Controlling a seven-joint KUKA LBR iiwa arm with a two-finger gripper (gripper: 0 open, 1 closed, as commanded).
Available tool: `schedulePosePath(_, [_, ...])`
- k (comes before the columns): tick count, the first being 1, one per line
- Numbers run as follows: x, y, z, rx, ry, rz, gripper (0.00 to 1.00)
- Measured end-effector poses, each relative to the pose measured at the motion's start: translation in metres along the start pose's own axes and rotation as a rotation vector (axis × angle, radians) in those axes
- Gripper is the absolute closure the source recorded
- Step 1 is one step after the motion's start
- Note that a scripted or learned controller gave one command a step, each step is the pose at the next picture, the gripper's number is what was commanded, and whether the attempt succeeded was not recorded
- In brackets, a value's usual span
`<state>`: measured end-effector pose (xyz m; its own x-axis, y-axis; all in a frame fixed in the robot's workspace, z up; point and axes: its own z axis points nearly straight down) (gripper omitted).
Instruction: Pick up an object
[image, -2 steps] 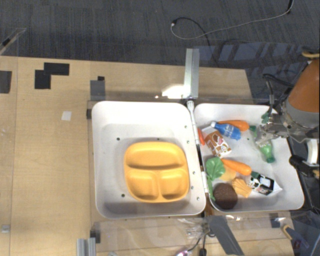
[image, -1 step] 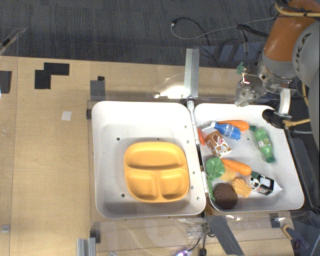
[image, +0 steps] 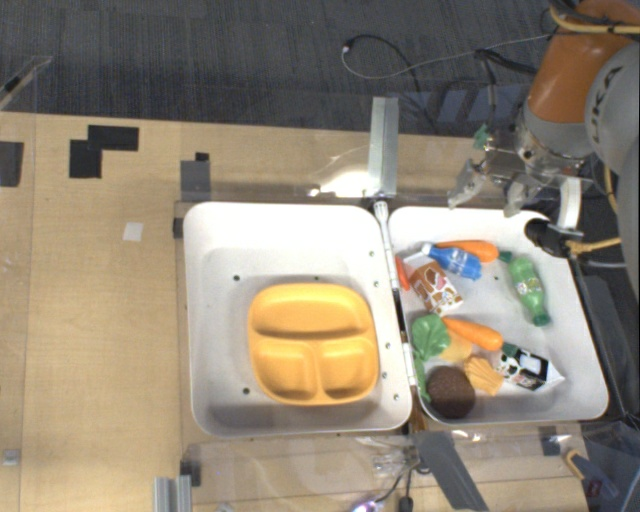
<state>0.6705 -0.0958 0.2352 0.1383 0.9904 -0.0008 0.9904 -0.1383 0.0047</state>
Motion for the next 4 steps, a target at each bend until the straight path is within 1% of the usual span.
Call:
schedulePosePath(1, [-0.059,0.008,0.114,0.000,0.000,0.096,0.00])
schedulePosePath(2, [-0.085,0.013,0.148,-0.003,0.000,-0.077,0.00])
schedulePosePath(3, [-0.107,-0.025,0.100,-0.002,0.000,-0.450,0.00])
schedulePosePath(4, [-0.114,-0.024,0.072,-0.003,-0.001,-0.565,0.00])
